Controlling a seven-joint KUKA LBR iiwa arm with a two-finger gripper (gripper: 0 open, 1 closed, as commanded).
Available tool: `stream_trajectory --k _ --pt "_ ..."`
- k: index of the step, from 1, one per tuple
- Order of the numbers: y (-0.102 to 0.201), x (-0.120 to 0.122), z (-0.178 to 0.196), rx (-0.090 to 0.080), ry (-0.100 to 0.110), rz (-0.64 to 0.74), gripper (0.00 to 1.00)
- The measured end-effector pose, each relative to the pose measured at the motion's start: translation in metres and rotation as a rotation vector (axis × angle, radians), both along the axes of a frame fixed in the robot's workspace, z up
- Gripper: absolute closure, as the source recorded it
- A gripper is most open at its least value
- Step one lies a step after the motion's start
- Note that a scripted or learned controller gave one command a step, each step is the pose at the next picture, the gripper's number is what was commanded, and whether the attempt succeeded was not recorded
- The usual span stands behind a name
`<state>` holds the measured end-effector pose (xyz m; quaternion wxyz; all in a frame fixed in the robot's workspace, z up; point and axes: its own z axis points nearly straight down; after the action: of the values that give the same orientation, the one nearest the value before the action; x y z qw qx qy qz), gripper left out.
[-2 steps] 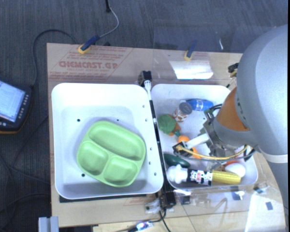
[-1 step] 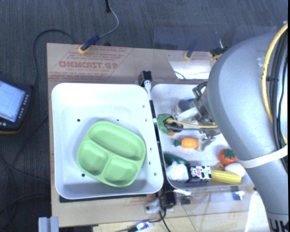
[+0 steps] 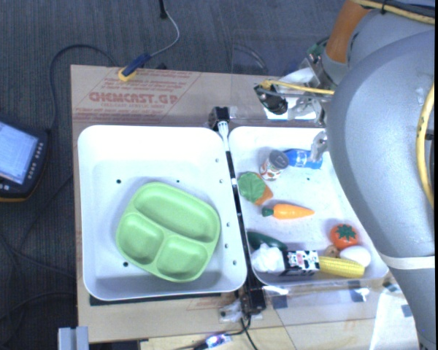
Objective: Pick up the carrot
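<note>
carrot (image 3: 286, 211) — lengthwise across, tip rightward

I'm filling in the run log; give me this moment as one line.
target: orange toy carrot, lying loose in right white bin | beside it: leafy green toy | left white bin: green divided plate | pick: not yet done

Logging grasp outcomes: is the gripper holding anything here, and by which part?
Cannot be told for the gripper, but the carrot lies free in the right bin.

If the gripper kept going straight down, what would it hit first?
Probably the blue bottle just beneath the gripper in the right bin, not the carrot; depth is hard to judge here.
</note>
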<state>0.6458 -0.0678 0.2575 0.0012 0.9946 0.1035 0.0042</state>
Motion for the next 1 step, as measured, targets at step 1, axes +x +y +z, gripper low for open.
stream_trajectory --k 1 --pt "-0.0441 -0.0811 -0.1489 0.002 0.033 -0.013 0.00"
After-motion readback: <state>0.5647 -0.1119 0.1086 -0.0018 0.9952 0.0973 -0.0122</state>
